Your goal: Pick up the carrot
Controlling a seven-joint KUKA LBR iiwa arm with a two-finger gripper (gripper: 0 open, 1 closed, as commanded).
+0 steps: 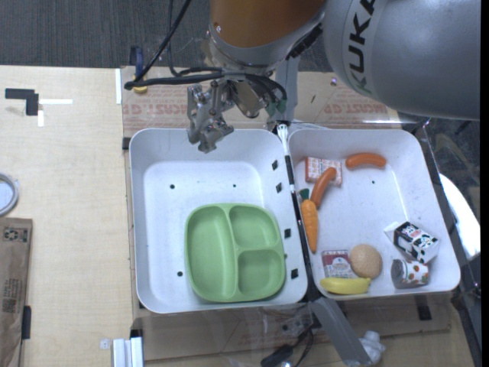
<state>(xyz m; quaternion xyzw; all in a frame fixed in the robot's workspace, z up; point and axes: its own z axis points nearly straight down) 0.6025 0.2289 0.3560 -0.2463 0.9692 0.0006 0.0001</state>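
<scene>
The carrot (309,226), orange with a small green top, lies lengthwise in the right bin (397,205), close against that bin's left wall. My gripper (210,134) hangs over the back edge of the left bin (153,205), well to the left of the carrot and further back. It is open, and I see nothing between its fingers.
A green divided plate (235,251) fills the front of the left bin. The right bin also holds two orange-red sausages (323,185) (366,160), a red packet (324,167), a bread roll (366,260), a banana (344,285), a black-and-white carton (415,239) and a small can (410,274).
</scene>
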